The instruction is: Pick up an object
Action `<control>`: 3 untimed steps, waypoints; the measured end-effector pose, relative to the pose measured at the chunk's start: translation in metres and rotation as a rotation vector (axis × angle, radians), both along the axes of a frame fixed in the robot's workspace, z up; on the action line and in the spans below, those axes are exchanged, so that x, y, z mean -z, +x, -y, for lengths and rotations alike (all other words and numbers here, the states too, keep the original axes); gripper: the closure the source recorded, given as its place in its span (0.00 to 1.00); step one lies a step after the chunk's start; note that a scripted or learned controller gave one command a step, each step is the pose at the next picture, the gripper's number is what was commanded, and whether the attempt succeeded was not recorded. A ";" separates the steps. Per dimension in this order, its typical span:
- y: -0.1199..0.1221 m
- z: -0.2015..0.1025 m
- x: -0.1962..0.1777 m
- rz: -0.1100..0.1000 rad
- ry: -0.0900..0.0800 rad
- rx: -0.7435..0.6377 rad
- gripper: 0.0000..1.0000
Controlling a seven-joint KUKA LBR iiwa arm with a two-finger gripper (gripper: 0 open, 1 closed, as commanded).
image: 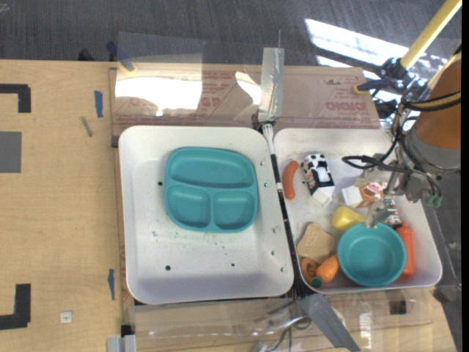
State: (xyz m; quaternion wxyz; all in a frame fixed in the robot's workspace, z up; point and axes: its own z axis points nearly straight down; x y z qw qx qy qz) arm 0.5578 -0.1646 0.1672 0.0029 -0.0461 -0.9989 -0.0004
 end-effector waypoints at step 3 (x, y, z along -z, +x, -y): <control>-0.018 0.017 0.079 0.019 0.001 0.016 0.00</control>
